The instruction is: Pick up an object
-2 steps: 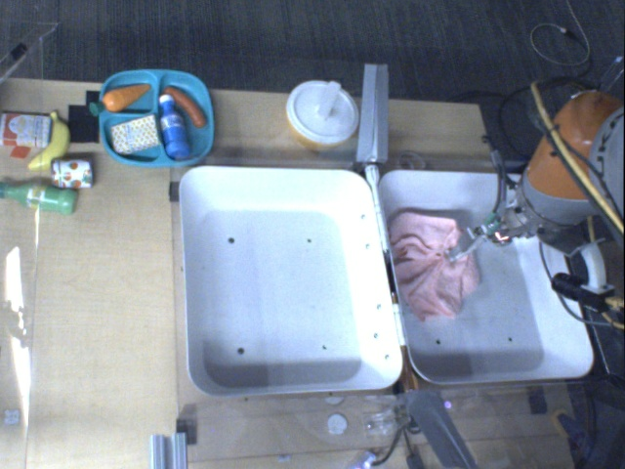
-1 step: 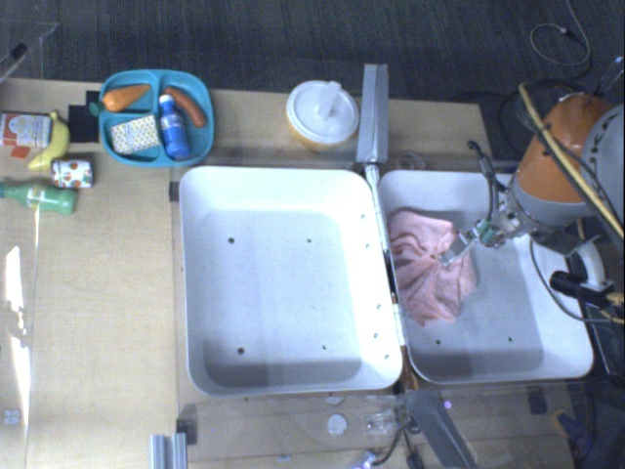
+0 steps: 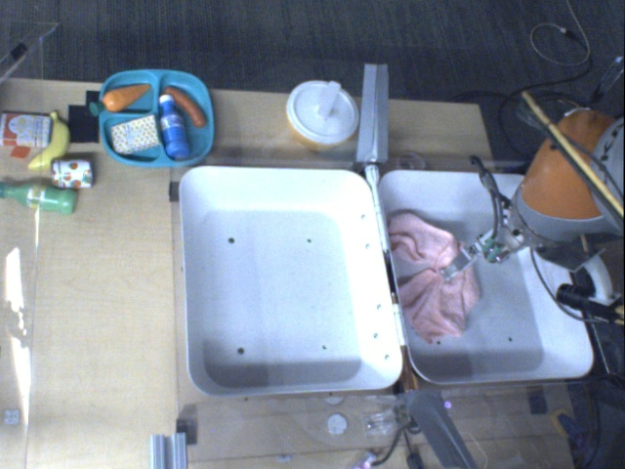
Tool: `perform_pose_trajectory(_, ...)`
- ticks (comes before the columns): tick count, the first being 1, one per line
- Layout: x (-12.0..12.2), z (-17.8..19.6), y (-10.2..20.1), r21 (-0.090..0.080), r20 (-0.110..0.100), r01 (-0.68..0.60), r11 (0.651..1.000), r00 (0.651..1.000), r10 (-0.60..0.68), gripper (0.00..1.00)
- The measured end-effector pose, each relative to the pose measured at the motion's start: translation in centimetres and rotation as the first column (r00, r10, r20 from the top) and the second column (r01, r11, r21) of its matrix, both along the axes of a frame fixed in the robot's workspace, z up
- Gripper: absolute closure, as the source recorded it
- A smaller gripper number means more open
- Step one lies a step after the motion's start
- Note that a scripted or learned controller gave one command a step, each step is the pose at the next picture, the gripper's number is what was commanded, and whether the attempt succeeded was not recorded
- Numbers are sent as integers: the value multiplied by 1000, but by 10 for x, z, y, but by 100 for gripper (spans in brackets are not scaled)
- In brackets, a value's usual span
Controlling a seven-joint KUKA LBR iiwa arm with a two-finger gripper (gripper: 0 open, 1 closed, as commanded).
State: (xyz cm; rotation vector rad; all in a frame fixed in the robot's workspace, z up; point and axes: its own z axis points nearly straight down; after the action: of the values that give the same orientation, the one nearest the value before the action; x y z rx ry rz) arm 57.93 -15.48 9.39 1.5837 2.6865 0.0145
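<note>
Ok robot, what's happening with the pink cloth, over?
End effector down on crumpled pink cloth, right-hand white bin. Grip unconfirmed. Nothing blocking.

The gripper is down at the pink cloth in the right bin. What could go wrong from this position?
1. The gripper meets the pink cloth at its right edge, so it may pinch only a thin fold, which could slip out on lifting.
2. The cloth lies crumpled against the divider wall of the right bin; if dragged rather than lifted, it might catch there.
</note>
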Motion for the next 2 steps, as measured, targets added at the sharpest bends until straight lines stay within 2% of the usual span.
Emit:
perform_pose_trajectory(1,-19,-1,29,0,-3,-1,1000,1000,1,0)
perform_pose_trajectory(2,-48,18,0,4,-23,416,909,909,-416,0)
